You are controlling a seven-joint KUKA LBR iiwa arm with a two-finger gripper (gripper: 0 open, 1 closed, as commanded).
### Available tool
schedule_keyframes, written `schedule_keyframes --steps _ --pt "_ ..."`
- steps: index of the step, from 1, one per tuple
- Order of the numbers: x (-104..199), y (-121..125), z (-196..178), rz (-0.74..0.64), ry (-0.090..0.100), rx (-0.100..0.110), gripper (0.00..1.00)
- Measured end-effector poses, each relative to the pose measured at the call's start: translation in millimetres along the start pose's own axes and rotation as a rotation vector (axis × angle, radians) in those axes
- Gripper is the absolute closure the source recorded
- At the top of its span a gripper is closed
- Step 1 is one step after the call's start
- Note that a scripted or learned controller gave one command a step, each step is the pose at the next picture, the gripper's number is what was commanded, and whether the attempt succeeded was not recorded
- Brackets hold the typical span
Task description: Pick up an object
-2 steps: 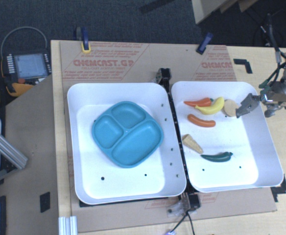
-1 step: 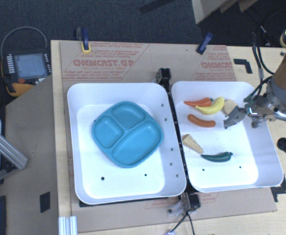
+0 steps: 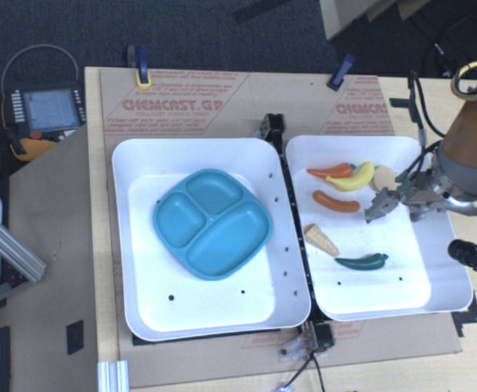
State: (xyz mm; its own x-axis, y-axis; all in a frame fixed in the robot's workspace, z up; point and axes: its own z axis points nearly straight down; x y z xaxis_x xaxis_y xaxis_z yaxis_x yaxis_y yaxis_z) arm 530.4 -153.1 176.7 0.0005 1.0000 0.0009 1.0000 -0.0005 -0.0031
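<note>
A grey two-finger gripper [image 3: 383, 206], its fingers spread and holding nothing, hovers in the right white bin [image 3: 418, 296] just right of an orange plastic sausage [image 3: 336, 202], near a yellow toy banana [image 3: 352, 179].

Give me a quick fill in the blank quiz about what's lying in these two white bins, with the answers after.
1. The blue divided plate lies in the ______ bin of the camera view.
2. The yellow banana touches the ______ carrot.
3. The dark green pepper lies nearest the ______ edge of the right bin.
4. The pincer hovers over the ______ bin.

Missing words: left; orange; front; right
</note>
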Motion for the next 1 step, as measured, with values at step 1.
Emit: schedule_keyframes --steps 1 --pt "6.7 7.7 53.7 -0.001 0.001 0.003 0.00"
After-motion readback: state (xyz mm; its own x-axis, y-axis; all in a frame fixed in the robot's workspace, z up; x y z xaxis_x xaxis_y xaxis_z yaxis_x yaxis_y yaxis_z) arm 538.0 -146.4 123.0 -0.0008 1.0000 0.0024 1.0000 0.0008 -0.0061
